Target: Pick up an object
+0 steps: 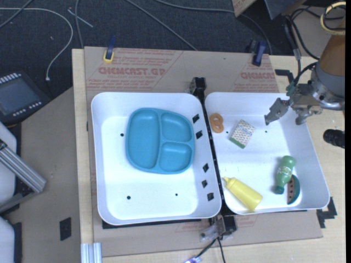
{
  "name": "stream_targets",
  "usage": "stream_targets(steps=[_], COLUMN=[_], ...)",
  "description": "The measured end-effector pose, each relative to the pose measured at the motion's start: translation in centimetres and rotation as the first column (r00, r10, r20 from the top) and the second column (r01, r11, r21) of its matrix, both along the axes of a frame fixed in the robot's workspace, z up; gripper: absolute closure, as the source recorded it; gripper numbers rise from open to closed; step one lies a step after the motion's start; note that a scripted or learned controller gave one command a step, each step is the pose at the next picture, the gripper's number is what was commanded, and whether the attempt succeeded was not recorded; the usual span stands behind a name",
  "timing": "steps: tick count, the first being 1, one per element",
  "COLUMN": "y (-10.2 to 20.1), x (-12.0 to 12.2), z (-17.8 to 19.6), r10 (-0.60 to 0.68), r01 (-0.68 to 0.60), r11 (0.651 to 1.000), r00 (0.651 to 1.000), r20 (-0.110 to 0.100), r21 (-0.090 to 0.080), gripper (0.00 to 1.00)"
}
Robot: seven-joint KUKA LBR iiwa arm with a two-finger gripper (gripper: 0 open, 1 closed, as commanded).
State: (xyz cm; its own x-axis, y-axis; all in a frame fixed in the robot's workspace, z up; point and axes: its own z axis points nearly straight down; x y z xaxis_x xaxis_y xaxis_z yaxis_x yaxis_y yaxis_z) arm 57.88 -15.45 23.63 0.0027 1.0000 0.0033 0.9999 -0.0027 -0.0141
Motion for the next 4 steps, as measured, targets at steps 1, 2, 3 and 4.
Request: stream_targets(steps=[1, 2, 3, 4], y=[0.0, 0.1, 0.9, 1.0], x=[0.3, 0.3, -0.2, -0.1], z=[0.7, -3.5, -9.4, -14.4], r10=[0.003, 0.003, 0.003, 0.002], r01=[-0.003, -0.003, -0.003, -0.002], r11=[1.000, 1.000, 1.000, 1.000], r00=[1.000, 1.000, 1.000, 1.000], r20=[0.013, 0.009, 0.007, 0.012], r21=[-0.002, -0.002, 0.000, 0.000], gripper=[0.00, 0.00, 0.00, 0.00])
